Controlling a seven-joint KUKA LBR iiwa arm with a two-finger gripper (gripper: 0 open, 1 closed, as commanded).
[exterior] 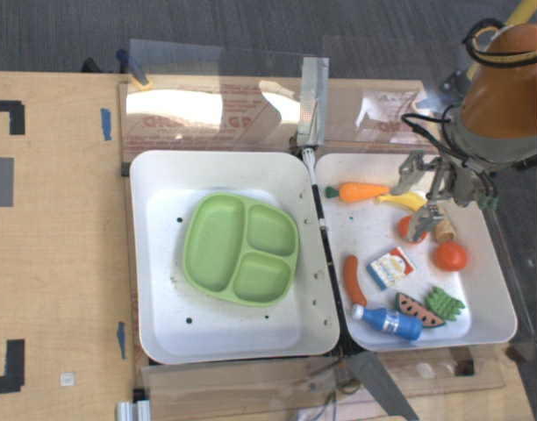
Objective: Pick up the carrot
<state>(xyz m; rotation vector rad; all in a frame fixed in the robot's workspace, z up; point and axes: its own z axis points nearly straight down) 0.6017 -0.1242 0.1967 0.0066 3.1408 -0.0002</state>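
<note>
Orange carrot (363, 192) w/ green tip; green plate (240, 248); white bins (154, 235); blue bottle (389, 322).

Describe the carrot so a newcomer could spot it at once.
Look in the right-hand white bin, at its far left corner. The carrot lies there on its side, beside a yellow banana. It is the orange, tapered piece with a green stub, unlike the round tomato.
</note>
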